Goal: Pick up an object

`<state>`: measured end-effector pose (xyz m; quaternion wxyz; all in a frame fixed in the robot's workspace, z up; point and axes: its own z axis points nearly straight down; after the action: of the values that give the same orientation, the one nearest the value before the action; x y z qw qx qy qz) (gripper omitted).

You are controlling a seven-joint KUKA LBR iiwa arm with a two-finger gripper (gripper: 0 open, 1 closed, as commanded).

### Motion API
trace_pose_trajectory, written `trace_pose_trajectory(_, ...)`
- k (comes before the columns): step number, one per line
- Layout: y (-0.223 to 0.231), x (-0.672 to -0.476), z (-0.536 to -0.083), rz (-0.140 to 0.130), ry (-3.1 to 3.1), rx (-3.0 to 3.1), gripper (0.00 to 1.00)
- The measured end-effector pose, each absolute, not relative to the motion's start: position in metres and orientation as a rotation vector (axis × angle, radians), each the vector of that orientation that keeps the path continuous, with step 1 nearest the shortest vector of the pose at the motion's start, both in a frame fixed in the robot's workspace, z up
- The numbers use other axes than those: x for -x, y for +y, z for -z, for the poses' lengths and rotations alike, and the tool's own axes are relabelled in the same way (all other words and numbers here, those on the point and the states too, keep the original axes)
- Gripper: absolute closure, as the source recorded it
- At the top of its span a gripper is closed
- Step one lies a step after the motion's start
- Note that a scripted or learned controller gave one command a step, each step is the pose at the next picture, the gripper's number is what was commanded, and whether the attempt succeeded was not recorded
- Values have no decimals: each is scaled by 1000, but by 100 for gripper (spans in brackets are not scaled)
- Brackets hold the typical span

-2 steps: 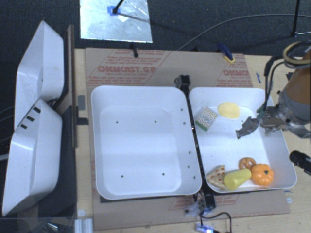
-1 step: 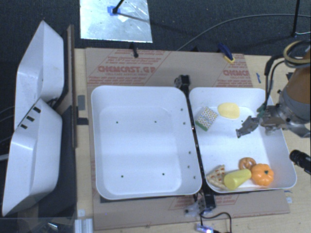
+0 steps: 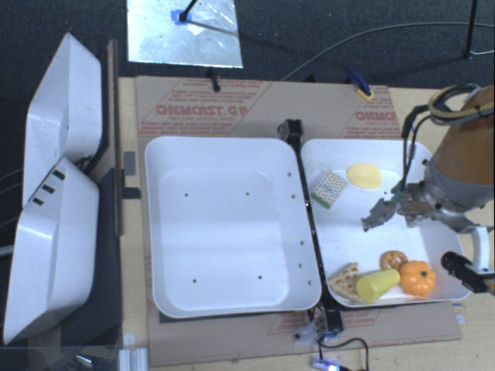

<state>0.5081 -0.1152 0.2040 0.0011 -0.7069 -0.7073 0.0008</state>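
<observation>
Here's the counter [image 3: 128, 207], a printed cardboard sheet [image 3: 209, 103] spread flat on it, and on that two white bins, left [image 3: 228, 226] and right [image 3: 371, 230], touching.

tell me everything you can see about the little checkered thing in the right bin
The checkered block is a small flat squarish piece with a fine green and white pattern, looking soft, like a sponge or cloth pad. It lies tilted like a diamond on the floor of the right bin, near its upper left corner, just left of the pale yellow piece, apart from it.
</observation>
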Motion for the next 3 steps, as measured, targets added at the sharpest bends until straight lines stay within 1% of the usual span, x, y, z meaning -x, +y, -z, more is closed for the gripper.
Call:
trace_pose_trajectory(1,-109,-516,-153,-3,-2220,2219,0)
trace_pose_trajectory(2,-103,-507,-101,-3,-2220,2219,0)
trace_pose_trajectory(3,-103,-509,-114,2,-2222,2223,100)
